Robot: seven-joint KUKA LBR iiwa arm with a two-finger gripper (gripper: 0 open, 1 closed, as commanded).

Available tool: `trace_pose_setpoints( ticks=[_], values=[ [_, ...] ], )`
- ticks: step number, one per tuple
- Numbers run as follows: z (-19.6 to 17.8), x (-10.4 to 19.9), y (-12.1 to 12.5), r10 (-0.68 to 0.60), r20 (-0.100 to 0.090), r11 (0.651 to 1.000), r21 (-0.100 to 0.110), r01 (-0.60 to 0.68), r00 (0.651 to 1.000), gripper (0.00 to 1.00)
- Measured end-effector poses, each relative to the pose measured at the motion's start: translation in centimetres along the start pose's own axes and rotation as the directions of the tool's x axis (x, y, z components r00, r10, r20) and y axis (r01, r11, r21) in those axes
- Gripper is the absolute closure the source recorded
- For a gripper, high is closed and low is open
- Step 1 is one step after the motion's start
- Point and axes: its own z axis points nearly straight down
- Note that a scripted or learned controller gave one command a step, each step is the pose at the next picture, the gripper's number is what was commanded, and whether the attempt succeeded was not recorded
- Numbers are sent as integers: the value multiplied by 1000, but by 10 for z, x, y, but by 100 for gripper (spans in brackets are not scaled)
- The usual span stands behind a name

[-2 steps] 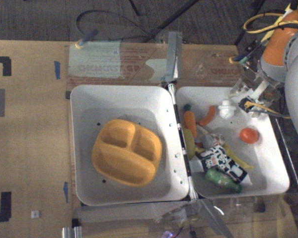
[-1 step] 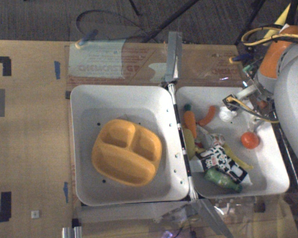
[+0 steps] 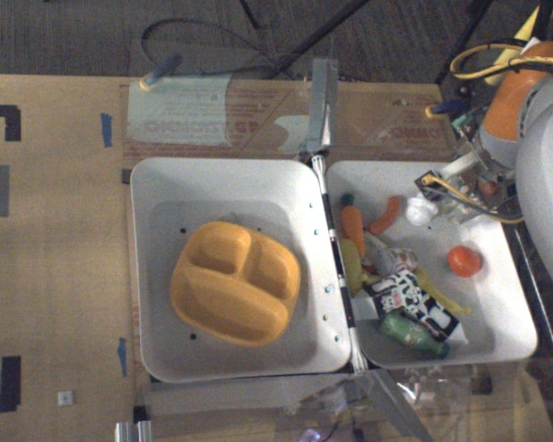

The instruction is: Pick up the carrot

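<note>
Carrot (image 3: 352,220) lies at the far left of the right bin (image 3: 507,325), against the dividing wall (untouched, I'd judge), while the gripper (image 3: 461,190) sits at the far right, so reaching leftward over it comes next.

Arm (image 3: 544,145) cut off by right edge, gripper (image 3: 461,196) fingers too blurred to tell, black-and-white packet (image 3: 415,304) print unreadable
</note>
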Motion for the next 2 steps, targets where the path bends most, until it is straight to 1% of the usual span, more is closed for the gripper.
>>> trace_pose_setpoints(
  ticks=[1, 2],
  values=[
    [-98, -26, -73, -153, -4, 988, 0, 153, 988, 100],
    [-154, -52, -63, -374, -4, 927, -6, 374, 927, 100]
  ],
)
